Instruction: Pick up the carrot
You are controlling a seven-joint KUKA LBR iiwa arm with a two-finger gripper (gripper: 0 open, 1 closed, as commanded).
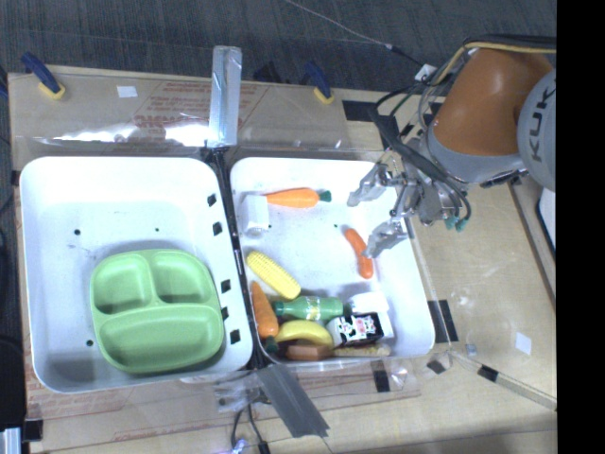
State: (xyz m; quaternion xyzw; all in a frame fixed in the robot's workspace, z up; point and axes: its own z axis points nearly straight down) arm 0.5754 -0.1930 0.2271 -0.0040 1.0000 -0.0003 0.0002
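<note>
The carrot [293, 197], orange with a green stub at its right end, lies flat near the back wall of the right bin [312, 170]. My gripper [369, 220] hangs over the bin's right side, to the right of the carrot and apart from it. It is open, with nothing between its fingers [363, 193]. The lower fingertip is close above a small orange-red piece [358, 252] lying on the bin floor.
In the right bin's front half lie a corn cob [272, 274], a second orange vegetable [265, 312], a green bottle [308, 307], a banana [302, 331] and a small carton [359, 327]. A white block [257, 212] sits by the divider. A green tray [156, 308] rests in the left bin [57, 206].
</note>
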